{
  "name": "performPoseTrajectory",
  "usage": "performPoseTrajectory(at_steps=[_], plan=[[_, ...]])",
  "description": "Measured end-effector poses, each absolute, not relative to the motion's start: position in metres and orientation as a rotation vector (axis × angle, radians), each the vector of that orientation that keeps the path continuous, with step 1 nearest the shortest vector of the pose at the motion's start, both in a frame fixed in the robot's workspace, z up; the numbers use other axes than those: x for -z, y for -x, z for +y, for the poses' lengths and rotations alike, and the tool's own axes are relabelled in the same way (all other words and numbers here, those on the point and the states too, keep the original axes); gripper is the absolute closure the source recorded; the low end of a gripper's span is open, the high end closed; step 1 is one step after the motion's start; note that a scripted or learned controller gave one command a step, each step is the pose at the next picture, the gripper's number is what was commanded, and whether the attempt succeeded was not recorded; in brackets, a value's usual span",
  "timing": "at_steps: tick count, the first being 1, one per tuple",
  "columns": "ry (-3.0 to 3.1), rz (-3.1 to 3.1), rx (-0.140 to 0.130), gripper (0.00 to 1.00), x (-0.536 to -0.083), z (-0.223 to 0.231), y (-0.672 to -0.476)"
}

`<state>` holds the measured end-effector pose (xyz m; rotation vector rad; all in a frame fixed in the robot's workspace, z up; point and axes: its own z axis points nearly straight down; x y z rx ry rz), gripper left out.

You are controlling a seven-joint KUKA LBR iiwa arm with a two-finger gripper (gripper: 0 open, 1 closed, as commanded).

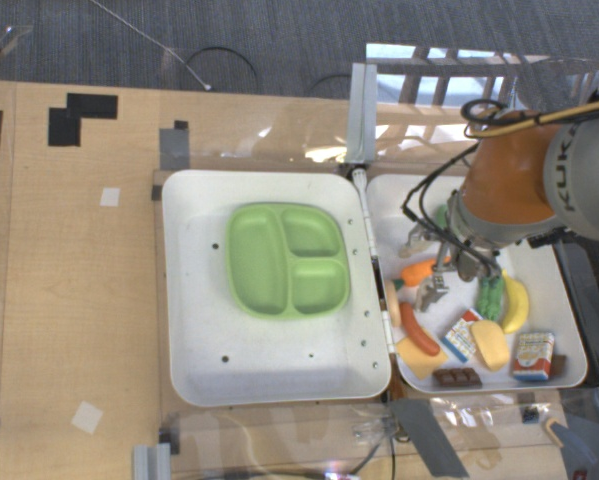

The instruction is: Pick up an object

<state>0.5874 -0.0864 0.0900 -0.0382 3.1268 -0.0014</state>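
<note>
Fingers (437,290) of the gripper (435,295): we cannot tell their state; they hang over a hotdog (417,329) lying diagonally, upper-left to lower-right.

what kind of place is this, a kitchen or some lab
Most likely a robotics lab bench, not a kitchen. Two white bins sit side by side: the left bin holds a green divided plate, the right bin holds toy food such as a banana, and a robot arm reaches in.
</note>
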Motion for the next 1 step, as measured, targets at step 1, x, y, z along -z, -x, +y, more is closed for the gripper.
performPoseTrajectory(at_steps=[1], plan=[[0.048, 3.109, 0.004, 1.00, -0.1054, -0.0849, -0.5926]])
